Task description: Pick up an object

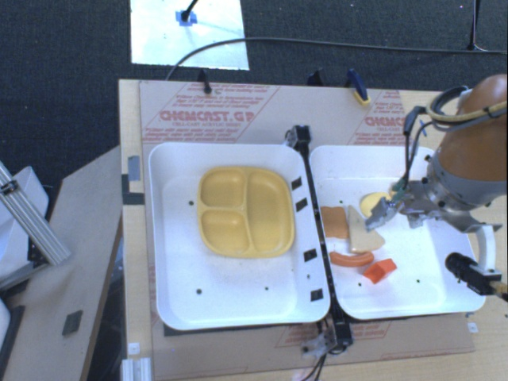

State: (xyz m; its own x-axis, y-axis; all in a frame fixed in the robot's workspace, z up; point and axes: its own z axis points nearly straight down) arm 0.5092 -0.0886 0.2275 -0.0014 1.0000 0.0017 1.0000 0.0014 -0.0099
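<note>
Gripper (382, 211) at right-centre of frame, low over toy food in right bin (413, 296); grip state cannot tell. Cream wedge (361, 236) beneath: light, stiff, smooth; pinch across thin faces. Sausage (351, 258), orange block (379, 271) just below.

Grey arm (468, 182), orange band, yellow and black cables, metal hand (384, 211)

A yellow divided plate (246, 211) lies in the left bin (171, 292); blue clamp (358, 86) grips the bench's far edge.
</note>
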